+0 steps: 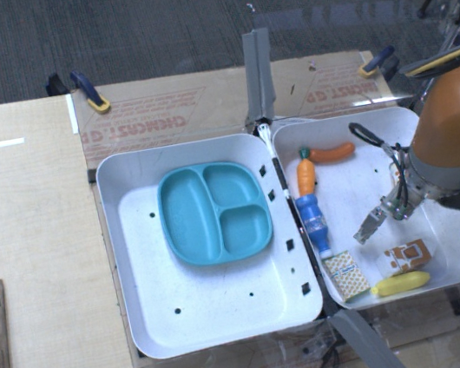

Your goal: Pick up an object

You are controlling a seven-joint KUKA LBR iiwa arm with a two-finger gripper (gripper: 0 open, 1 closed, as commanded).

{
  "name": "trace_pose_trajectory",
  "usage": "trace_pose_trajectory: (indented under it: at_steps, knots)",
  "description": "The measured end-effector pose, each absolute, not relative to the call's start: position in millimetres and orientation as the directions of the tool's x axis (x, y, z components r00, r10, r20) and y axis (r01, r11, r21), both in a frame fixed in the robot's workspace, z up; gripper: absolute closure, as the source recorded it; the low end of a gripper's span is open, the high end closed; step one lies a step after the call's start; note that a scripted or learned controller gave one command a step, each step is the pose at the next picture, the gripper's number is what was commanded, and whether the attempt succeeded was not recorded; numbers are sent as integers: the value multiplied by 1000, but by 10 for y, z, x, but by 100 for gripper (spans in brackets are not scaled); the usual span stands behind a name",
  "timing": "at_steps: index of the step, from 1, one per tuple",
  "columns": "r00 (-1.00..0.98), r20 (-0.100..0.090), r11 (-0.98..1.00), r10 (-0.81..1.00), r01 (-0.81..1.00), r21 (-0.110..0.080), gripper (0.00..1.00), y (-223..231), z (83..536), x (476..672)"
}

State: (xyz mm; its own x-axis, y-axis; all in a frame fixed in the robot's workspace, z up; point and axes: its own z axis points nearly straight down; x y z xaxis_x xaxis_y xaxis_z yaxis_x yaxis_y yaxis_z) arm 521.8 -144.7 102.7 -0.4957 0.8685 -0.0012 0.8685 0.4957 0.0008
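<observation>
Grey metal gripper [376, 222] hangs over the right white bin [339, 126] — we cannot tell its jaws' state — near a yellow plastic banana [400, 283].

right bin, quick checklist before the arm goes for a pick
1. Things to pick in the right bin: ok; carrot, sausage, blue bottle, yellow banana, small brown toy, snack packet.
2. Gripper over that bin: ok, above bare floor.
3. Thing between the fingers: not ok, nothing there.
4. Gripper lined up over a target: not ok, no item beneath it.
5. Targets clear of walls: cannot tell for bottle and packet, close to the divider.
</observation>
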Motion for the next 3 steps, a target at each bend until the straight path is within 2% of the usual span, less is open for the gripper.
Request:
trace_pose_trajectory:
  at_steps: [1,2,3]
  knots:
    - [-466,-1,466,885,885,0,0,-1270,920,6055]
    - [-351,4,351,936,936,-20,0,-1072,1011,6522]
    - [-353,-3,353,936,936,-8,100,-1064,1115,6550]
